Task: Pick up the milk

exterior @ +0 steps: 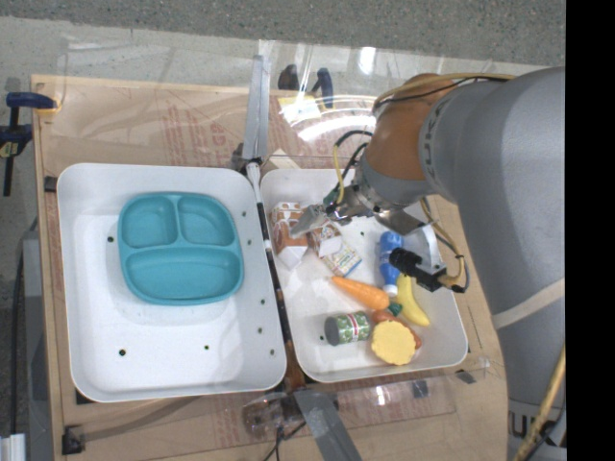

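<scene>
From the camera view, we see the gripper (315, 221) low in the right bin (452, 339), toward its ten o'clock corner, with the grey arm (480, 161) coming in from three o'clock. Its fingers stand a little apart, and nothing shows clamped between them. The milk (338, 254), a small carton, lies tilted just at the gripper's five o'clock, touching or nearly touching it; we cannot tell which. A brown carton (286, 229) sits at the milk's ten o'clock, close against the gripper's other side. At the milk's five o'clock lie a carrot (361, 291), a can (347, 328) and a yellow round (396, 343); a blue bottle (388, 257) and a banana (413, 301) lie toward three and four o'clock. A teal plate (181, 246) rests in the left bin (96, 373). To grasp well, we judge the fingers should shift toward five o'clock, straddle the milk's narrow sides, and close squarely, keeping clear of the brown carton so it is not taken instead.
</scene>
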Robot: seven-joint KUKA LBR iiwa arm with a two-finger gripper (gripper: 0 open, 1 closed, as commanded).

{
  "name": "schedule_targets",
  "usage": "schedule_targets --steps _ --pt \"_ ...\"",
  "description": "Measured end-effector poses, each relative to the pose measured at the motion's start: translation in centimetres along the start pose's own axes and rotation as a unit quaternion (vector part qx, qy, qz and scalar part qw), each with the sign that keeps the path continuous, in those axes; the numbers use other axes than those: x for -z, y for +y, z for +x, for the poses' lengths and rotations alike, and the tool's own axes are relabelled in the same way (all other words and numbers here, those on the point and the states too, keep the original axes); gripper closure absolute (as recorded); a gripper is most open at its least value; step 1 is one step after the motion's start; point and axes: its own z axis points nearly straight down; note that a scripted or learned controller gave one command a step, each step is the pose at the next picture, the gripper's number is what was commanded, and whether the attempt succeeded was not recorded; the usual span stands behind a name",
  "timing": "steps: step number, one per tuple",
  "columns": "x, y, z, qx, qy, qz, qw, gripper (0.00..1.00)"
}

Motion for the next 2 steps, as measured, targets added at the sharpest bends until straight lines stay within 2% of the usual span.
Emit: schedule_targets --steps 1,2 --pt "-0.3 2.4 1.0 -0.088 -0.004 -0.001 0.9961 0.0" --pt "1.0 2.7 1.0 -0.084 -0.005 -0.004 0.9964 1.0"
